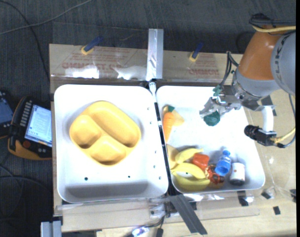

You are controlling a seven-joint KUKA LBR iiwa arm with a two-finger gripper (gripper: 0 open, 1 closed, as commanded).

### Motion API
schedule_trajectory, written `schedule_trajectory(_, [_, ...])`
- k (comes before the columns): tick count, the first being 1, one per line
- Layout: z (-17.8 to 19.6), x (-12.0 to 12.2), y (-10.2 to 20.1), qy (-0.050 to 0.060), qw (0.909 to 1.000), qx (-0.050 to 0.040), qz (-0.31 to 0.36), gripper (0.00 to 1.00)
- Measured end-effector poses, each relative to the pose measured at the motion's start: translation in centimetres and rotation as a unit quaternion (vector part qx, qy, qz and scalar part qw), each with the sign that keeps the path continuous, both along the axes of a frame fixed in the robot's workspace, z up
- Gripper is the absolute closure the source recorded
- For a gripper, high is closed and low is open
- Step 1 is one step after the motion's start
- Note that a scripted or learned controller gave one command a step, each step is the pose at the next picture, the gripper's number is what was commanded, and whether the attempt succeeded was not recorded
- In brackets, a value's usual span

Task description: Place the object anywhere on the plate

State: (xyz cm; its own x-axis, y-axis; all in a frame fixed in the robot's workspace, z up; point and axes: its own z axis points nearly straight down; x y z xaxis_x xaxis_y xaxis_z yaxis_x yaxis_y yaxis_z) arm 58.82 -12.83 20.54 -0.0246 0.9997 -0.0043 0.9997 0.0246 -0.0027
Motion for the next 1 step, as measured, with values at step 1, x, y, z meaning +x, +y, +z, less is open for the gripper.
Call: schedule_trajectory(1, [-2.32,-3.73,9.28,0.001,0.9999,0.002,-0.016,1.0])
